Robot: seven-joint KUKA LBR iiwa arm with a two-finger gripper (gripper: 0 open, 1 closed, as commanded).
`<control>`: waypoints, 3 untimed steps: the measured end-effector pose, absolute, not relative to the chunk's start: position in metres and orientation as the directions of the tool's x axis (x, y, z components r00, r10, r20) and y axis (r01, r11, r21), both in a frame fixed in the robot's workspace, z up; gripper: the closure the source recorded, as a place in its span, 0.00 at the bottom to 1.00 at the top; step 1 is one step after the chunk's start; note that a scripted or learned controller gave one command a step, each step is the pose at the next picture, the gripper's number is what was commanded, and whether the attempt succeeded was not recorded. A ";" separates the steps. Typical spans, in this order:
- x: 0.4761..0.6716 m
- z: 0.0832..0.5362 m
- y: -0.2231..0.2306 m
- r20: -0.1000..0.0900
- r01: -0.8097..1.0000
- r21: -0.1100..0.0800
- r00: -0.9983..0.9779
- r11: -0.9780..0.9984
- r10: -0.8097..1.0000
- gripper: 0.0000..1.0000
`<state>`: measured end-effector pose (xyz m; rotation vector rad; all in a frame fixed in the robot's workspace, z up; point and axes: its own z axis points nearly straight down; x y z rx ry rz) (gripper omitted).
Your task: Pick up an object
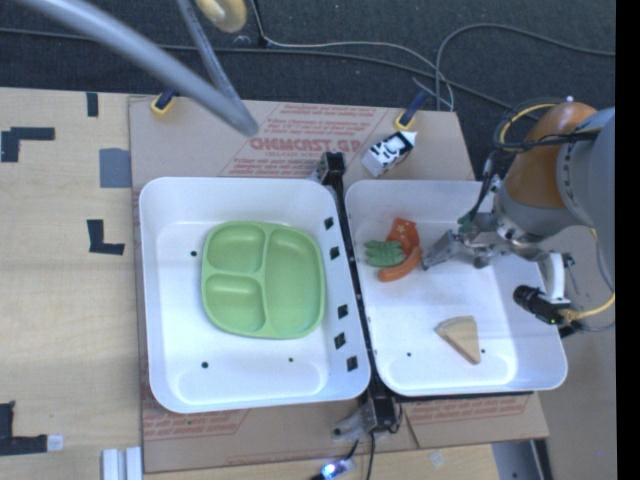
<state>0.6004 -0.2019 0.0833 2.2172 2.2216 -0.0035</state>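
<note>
Fingers: can't tell from here if they're apart or together, the gripper (440, 253) reads as one dark wedge, tip low in the right bin (520, 373). Nothing visibly between them, so I don't call it a grasp.

Tip points at 9 o'clock, right beside the orange piece (403, 248), maybe touching its 3 o'clock edge. The green item (381, 253) lies against the orange one on its 9 o'clock side, close to the bin wall. My read: arm comes in flat from 3 o'clock because that cluster is jammed by the divider, a side approach is the only clean line.

Tan wedge (461, 338) sits at 5 o'clock of the tip, well apart, open space round it; easier target I'd say.

Left bin (165, 368) carries the green divided plate (264, 278), flat, central. Both bins rest on cardboard on the table (50, 298).
</note>
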 end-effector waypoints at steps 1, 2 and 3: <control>0.602 0.097 -0.202 -0.005 1.000 0.005 -0.003 0.003 1.000 1.00; 0.601 0.160 -0.200 -0.001 1.000 0.005 -0.002 0.002 1.000 1.00; 0.612 0.216 -0.199 -0.001 1.000 0.006 -0.002 0.002 1.000 1.00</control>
